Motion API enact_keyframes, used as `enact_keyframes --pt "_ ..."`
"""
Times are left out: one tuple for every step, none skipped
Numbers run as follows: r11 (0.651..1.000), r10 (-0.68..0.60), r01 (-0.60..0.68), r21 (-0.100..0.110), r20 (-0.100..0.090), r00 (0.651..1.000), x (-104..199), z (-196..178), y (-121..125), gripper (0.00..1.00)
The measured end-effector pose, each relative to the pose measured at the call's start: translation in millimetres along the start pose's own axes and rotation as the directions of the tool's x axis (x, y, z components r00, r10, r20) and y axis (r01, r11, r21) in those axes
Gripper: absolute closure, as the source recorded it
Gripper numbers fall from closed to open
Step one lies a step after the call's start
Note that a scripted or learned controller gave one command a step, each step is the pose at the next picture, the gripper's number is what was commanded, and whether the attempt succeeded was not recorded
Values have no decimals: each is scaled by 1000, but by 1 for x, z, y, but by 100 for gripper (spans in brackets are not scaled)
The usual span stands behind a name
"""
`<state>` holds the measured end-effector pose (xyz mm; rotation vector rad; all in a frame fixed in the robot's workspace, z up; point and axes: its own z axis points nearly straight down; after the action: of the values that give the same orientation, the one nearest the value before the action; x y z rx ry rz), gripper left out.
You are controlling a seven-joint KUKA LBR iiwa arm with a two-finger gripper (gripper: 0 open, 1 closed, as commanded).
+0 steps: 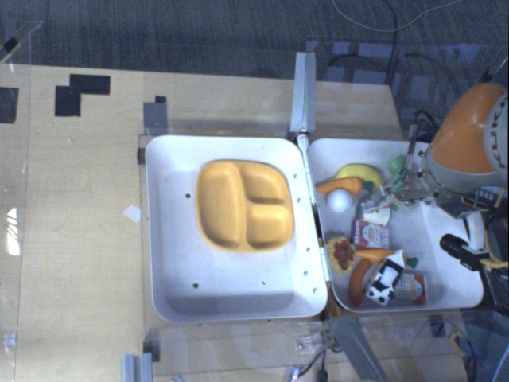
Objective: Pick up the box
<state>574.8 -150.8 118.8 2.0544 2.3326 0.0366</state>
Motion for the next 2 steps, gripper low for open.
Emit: enact_keyframes --pt "1000 0 0 0 0 1000 0 0 0 0" --pt "997 -74 74 -24 11 997 -8 6 27 0"
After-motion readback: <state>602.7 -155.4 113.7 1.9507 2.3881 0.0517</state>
